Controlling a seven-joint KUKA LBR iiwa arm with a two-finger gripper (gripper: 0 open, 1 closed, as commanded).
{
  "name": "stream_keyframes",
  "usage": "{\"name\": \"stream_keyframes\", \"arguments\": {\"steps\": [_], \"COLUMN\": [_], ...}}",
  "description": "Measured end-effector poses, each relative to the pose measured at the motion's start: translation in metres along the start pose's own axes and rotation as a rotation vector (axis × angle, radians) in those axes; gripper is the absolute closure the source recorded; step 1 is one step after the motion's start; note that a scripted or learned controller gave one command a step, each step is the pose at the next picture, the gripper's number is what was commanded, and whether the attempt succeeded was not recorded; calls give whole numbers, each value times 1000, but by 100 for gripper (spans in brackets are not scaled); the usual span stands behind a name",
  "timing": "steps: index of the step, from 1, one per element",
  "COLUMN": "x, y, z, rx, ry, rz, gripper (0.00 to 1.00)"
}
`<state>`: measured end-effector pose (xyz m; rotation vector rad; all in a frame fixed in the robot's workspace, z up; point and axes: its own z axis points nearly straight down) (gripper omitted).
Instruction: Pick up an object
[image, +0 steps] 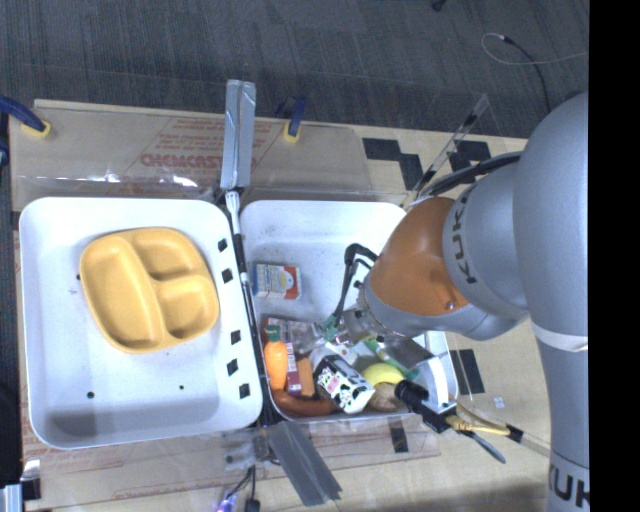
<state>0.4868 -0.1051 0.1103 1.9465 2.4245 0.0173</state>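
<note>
The right bin (320, 225) holds a heap of small objects at its near end. Among them are an orange carrot-shaped piece (275, 364), a black-and-white patterned item (340, 385), a yellow item (382, 375), a brown sausage-shaped piece (305, 405) and a small red-and-white carton (276, 281) lying apart. My gripper (345, 335) reaches down into this heap from under the orange wrist band (420, 270). The wrist hides most of it.
The left bin (60, 400) holds a yellow divided tray (150, 288). A metal divider strip (238, 135) runs between the bins at the far side. Blue clamps (292, 112) sit along the bench's far edge. The grey arm (550, 230) covers the right side.
</note>
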Motion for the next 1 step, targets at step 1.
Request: {"name": "stream_keyframes", "arguments": {"steps": [1], "x": [79], "y": [45], "z": [-81], "rx": [33], "ry": [17], "rz": [166], "gripper": [100]}}
